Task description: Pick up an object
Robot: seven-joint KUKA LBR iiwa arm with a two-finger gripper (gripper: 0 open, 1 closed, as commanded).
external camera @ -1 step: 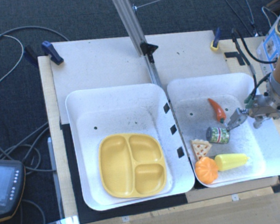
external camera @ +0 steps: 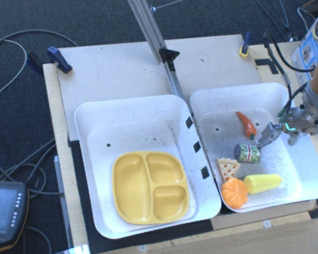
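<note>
The right bin (external camera: 310, 188) holds several small objects. A red chili pepper (external camera: 246, 122) lies near its middle, and a green can (external camera: 247, 153) lies on its side just below it. A pizza slice (external camera: 228, 168), an orange fruit (external camera: 234, 193) and a yellow corn-like piece (external camera: 263, 182) sit along the front left. My gripper (external camera: 277, 134) reaches in from the right, low over the bin. It is just right of the pepper and above right of the can, with nothing visibly held.
The left bin (external camera: 90, 132) holds a yellow divided plate (external camera: 151, 186). A metal pole (external camera: 152, 26) runs down to the wall between the bins. Blue clamps (external camera: 58, 59) sit at the bench's back corners, and cables lie on the floor to the left.
</note>
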